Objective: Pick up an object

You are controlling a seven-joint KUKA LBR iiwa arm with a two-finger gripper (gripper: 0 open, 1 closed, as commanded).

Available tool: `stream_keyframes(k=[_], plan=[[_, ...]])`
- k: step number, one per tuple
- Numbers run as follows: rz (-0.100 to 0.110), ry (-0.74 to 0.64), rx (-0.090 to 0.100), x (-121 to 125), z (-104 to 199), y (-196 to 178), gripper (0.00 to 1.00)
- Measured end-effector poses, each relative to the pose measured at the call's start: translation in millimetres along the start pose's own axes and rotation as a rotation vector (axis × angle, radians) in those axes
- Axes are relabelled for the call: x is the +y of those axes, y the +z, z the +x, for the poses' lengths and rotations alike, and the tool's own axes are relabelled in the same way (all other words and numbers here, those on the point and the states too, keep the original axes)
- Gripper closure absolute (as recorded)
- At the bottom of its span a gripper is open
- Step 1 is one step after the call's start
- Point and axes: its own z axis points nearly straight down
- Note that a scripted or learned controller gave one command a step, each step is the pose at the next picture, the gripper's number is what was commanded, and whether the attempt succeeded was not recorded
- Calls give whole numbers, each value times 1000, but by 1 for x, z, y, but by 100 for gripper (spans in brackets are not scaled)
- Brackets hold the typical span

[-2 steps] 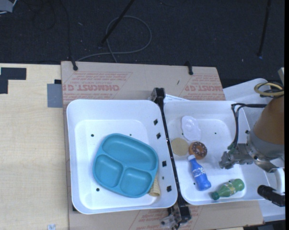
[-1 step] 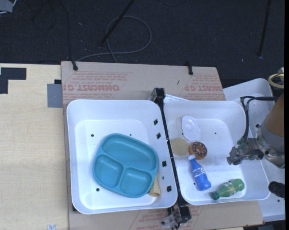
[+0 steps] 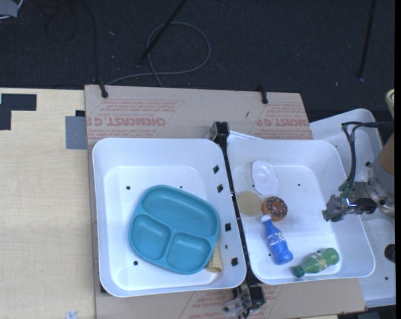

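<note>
Cardboard under bins: red mirrored print, unreadable. Blue bottle label illegible. Gripper jaw state unclear.

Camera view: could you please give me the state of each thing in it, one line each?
Blue divided tray: right way up, flat in the left bin.
Blue bottle: on its side, right bin.
Green bottle: on its side, near the front edge.
Doughnut: flat.
Tool: low over the right bin's right side, holding nothing seen.
</note>
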Motion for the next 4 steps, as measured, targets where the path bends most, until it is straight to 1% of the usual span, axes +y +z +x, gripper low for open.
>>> stream_keyframes(k=[1, 2, 3, 4], plan=[[2, 0, 0, 1, -1, -16, 100], [4, -3, 2, 15, 43, -20, 100], [7, -3, 3, 32, 90, -6, 100], [6, -3, 3, 46, 145, 2, 100]])
